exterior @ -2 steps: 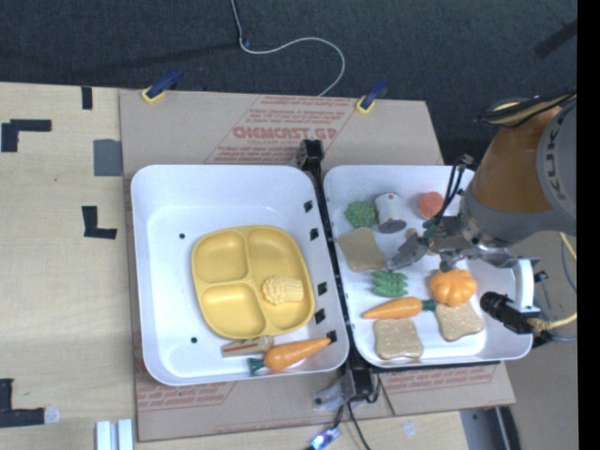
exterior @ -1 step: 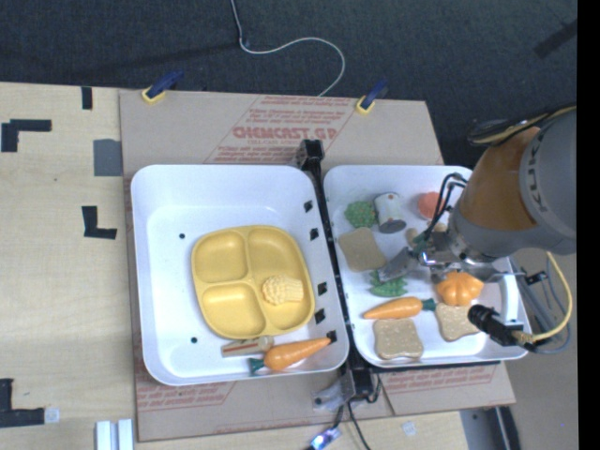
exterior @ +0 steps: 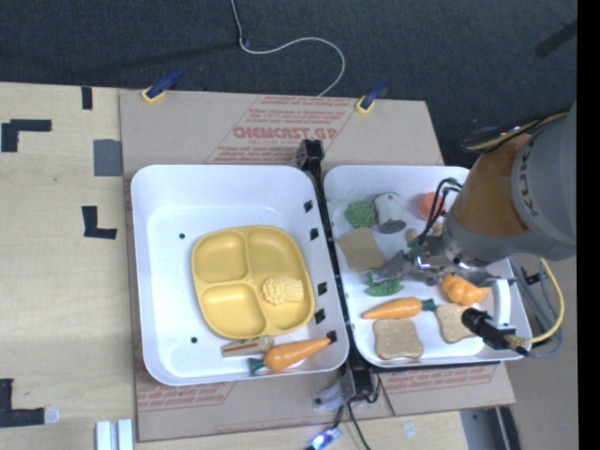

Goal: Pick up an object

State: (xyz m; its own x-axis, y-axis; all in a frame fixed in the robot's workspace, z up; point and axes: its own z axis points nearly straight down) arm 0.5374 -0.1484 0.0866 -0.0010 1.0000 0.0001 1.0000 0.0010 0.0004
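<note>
You're looking at a thick, rounded grey KUKA arm [exterior: 553, 181] with a broad orange band [exterior: 492, 190] above its wrist. Thin black cables [exterior: 436, 204] loop beside the band, and the metal gripper [exterior: 401, 268] looks dull grey.

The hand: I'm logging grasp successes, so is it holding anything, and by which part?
Cannot be told: the hand is low in the right bin, and nothing visibly sits in it.
</note>
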